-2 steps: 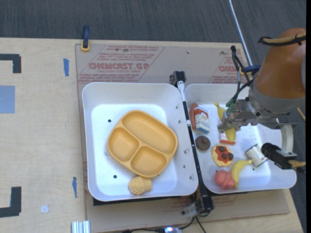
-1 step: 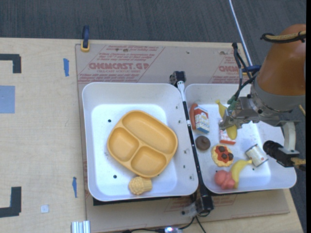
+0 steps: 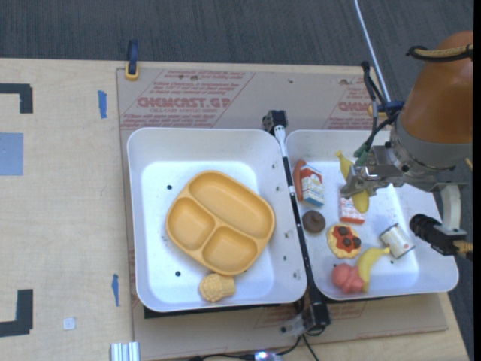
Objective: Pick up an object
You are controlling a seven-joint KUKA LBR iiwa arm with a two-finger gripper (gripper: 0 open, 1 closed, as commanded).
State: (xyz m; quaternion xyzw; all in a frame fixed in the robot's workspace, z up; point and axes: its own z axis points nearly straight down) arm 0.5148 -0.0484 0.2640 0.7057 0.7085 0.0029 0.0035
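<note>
Gripper (image 3: 361, 180) sits over the right bin (image 3: 443, 277), near its upper middle. Can't tell its state from this slanted view; the metal hardware hides it.

Relative to the gripper:
- Yellow banana-like piece (image 3: 361, 200) directly under it, touching or overlapping the tip in the picture. Can't tell whether it is actually between anything or just lying beneath.
- Second thin yellow piece (image 3: 344, 164) just up-left of it.
- Small red-and-white carton (image 3: 351, 212) just below, beside the yellow piece.
- Milk-carton toy (image 3: 309, 184) to the left, near the bin's left wall.
- Brown round piece (image 3: 313, 220) down-left.
- Pizza-slice toy (image 3: 344, 241) further down.
- Second banana (image 3: 371, 262) and pink toy (image 3: 346, 277) lower still, touching each other, near the bin's bottom edge.
- Small white can (image 3: 395, 240) down-right.

Left bin (image 3: 143, 201) is well to the left: yellow divided plate (image 3: 219, 222) in its middle, corn-cob toy (image 3: 217, 286) just below the plate, touching or nearly touching its edge.

Arm's orange band (image 3: 443, 89) is up-right of the gripper.
</note>
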